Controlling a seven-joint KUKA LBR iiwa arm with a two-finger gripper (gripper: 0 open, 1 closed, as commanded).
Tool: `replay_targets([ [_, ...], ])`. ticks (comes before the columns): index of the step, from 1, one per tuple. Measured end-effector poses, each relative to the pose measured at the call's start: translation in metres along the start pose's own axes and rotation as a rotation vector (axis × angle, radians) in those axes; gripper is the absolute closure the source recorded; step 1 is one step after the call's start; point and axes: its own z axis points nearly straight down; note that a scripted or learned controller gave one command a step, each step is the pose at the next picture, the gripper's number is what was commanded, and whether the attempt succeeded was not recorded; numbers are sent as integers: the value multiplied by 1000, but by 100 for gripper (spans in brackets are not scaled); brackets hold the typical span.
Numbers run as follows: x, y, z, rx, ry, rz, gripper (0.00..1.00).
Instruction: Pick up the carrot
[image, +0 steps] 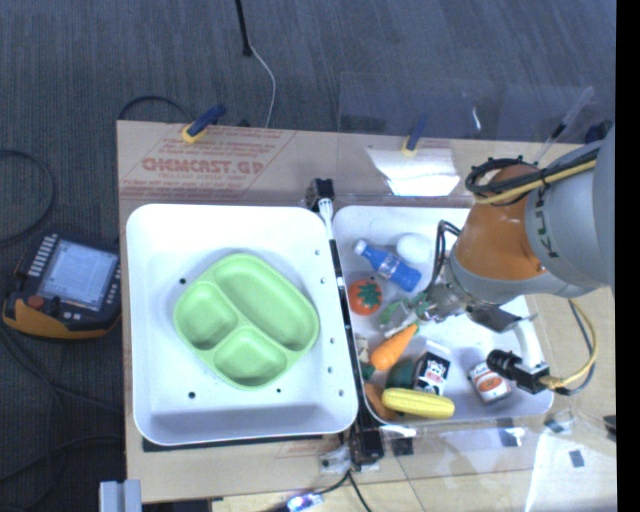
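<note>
The carrot (392, 346) lies in the right bin (535, 405), tilted, with its green top pointing up toward the hand (430, 303). It rests on the bin floor, so by the look of it the pick is not yet made. The lift itself is left to do.

Nearest the viewer in that bin, a yellow corn cob (418, 403) lies along the near wall, with a dark green item (402, 375) just behind it and touching the carrot's thick end. To the right sit a small black-and-white box (433, 373) and a little red-labelled can (486, 381). These crowd the carrot on its near side and leave little room for a finger there.

The hand hangs just beyond the carrot's leafy tip, under the grey and orange arm (520, 235). The arm's bulk hides much of it, so it is hard to tell how wide it stands; it seems to hold nothing.

Farther back, a tomato (365, 293) sits by the left wall and a blue bottle (392, 264) lies near a white ball (412, 245).

In the left bin (150, 300) rests a green divided plate (246, 318).
</note>
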Motion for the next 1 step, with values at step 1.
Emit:
replay_targets([
  [1, 87, -23, -83, 17, 6, 265, 100],
])
